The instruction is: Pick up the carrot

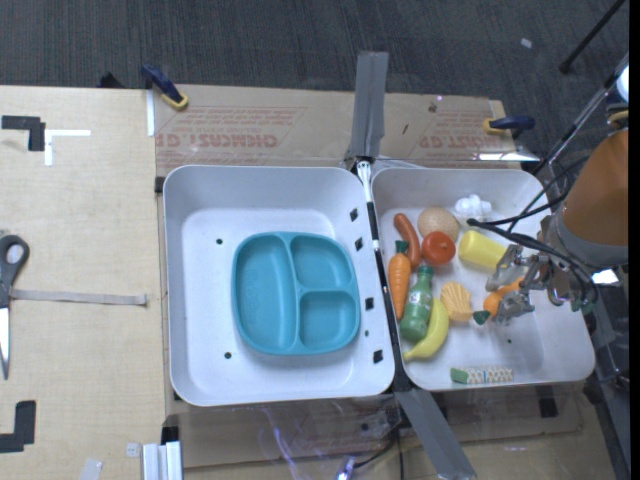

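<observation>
The gripper [510, 296] hangs low inside the right bin [560, 363], coming in from the right under the arm's orange band [605, 193]. Something small and orange with a green end [493, 305] sits right at its tips, but whether the fingers are closed on it or merely beside it cannot be told from here.

Just left of the gripper lies a pale yellow shell-shaped piece [457, 300], and just above-left of the gripper a yellow block [481, 250] lies tilted. Further left, the carrot [399, 282] lies lengthwise close to the bin's left wall, well apart from the gripper, its green top toward the far side. A green bottle [418, 306] lies against the carrot's right side, and a banana [431, 334] curves under the bottle. Beyond the carrot, a red sausage [406, 235], a tomato [438, 248], a beige egg-like piece [437, 221] and a small white object [472, 207] cluster at the far end.

Below the gripper, near the front wall, rests a small flat patterned strip [482, 375].

Well to the gripper's left, the left bin [190, 298] holds a teal divided plate [297, 293] with 3 compartments. On the desk [80, 368] further left lie scissors [8, 288].
</observation>
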Motion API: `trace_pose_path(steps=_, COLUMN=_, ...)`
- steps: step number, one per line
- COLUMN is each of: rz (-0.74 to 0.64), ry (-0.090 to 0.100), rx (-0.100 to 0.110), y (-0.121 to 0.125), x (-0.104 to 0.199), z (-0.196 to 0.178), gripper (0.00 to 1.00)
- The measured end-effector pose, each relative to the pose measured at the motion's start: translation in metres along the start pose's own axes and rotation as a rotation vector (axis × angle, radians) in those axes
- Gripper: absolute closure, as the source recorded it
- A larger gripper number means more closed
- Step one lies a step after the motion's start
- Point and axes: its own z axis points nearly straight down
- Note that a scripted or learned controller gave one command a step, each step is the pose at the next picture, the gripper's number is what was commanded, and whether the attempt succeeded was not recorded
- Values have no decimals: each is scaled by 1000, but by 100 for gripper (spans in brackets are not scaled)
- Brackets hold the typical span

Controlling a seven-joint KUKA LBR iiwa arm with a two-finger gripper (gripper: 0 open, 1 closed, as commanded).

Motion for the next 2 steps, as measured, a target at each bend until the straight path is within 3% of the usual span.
trace_pose_path(steps=1, rz=243, ry=4, rx=-1, y=56, x=-23, z=-85, gripper=100)
trace_pose_path(steps=2, rz=-10, ry=8, rx=-2, y=66, x=52, z=15, gripper=100)
